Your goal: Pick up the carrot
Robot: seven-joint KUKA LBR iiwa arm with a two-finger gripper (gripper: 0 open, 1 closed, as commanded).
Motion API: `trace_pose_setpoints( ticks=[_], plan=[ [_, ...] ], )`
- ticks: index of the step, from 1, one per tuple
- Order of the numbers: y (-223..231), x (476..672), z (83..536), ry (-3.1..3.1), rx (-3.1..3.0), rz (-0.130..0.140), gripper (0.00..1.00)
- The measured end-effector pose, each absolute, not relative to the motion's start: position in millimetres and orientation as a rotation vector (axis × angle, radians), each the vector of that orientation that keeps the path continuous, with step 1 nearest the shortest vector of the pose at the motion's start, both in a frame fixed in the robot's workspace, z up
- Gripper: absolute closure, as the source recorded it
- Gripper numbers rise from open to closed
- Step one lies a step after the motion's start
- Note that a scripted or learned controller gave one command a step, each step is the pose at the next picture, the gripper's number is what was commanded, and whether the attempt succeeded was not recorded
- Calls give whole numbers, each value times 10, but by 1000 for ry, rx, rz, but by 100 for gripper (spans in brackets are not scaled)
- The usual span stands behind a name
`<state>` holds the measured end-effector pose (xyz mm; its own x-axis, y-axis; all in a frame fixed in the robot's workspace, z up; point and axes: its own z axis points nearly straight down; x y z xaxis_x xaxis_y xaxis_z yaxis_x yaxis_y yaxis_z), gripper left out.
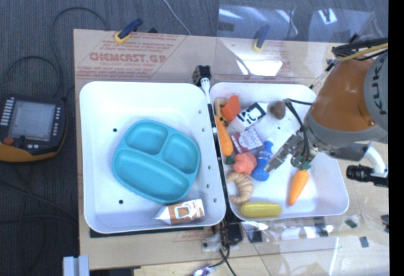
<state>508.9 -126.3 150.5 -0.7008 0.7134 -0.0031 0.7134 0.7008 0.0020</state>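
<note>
We see the gripper (297,156) low in the right bin (328,202), its metal fingers bunched just above the green top of the carrot (298,184); whether they are parted or grip that top we cannot tell, as they blur together. The carrot lies tilted near the bin's front right, tip toward us. Left of it sit a blue bottle (263,160), a croissant (241,184) and a yellow banana (260,209). The arm's orange band (343,96) hides the bin's far right corner. The left bin (95,155) bears a blue divided plate (156,159).
</note>
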Motion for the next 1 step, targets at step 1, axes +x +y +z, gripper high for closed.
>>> trace_pose_setpoints(
  ticks=[1],
  plan=[
    [-1268,5084,1498,2894,1216,-1,0]
  ],
)
